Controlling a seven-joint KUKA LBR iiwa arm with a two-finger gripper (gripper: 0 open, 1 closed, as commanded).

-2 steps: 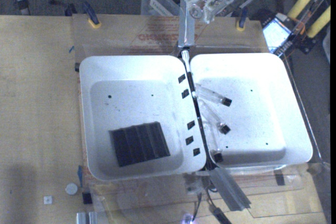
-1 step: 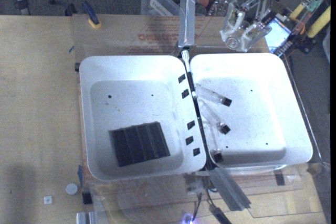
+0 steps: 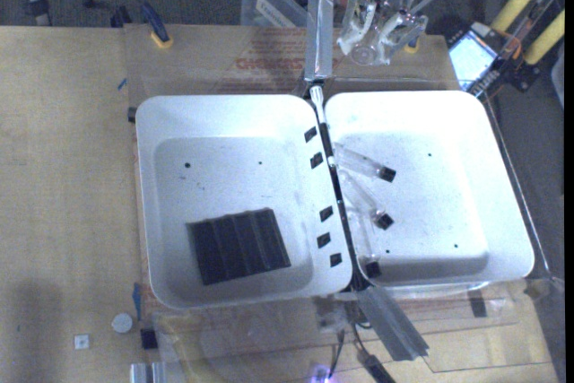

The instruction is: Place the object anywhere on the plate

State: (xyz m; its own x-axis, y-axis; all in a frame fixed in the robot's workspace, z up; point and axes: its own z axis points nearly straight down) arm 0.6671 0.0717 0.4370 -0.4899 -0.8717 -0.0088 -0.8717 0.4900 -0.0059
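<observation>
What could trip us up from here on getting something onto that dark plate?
1. The items in the right bin look like clear pieces with small dark caps, pale against the white floor; a grasp may miss them.
2. They lie close to the divider between the bins, so the fingers might strike the wall.
3. The dark ribbed plate sits in the left bin's near corner; a short carry over the divider could drop the piece beside it.
</observation>
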